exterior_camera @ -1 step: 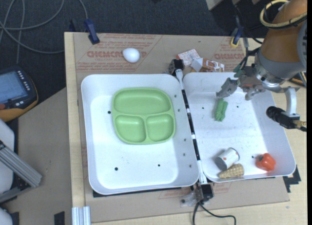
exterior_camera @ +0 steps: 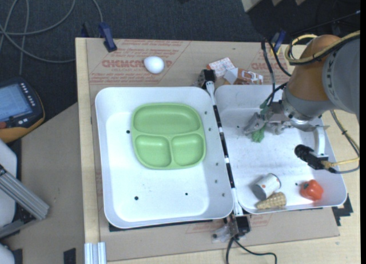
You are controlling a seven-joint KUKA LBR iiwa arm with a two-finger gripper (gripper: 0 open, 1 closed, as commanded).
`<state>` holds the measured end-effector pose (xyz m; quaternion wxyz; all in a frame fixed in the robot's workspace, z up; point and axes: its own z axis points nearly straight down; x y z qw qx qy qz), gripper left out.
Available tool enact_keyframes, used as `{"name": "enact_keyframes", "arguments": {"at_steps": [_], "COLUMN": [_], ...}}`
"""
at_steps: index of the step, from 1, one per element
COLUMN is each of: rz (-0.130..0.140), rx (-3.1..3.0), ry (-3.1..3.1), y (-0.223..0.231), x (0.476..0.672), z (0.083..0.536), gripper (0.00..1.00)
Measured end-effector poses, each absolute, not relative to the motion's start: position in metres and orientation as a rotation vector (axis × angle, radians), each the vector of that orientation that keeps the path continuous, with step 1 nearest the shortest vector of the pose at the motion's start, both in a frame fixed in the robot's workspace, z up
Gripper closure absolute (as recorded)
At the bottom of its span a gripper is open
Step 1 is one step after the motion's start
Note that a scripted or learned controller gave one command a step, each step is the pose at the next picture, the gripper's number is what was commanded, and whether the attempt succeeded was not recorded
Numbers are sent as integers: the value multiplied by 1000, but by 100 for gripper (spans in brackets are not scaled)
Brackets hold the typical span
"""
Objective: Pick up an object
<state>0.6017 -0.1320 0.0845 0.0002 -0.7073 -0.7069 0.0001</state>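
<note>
Gripper (exterior_camera: pixel 255 124) hangs low in the right bin (exterior_camera: pixel 337 197), arm bent in from the frame's right; you see its fingers spread, touching a small green object (exterior_camera: pixel 258 136) near the bin's upper left.

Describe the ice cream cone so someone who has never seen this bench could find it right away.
Start at the right white bin, the one the arm reaches into, and look along its near edge. The ice cream cone lies on its side there, just below a small grey-and-white can. It is the only tan, waffle-textured thing, unlike the red-orange toy further right.
</note>
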Motion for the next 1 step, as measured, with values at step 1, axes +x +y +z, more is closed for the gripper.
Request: {"name": "enact_keyframes", "arguments": {"at_steps": [1], "rz": [-2], "rx": [-2224], "ry": [-2221], "y": [-132], "x": [602], "z": [95], "gripper": [100]}}
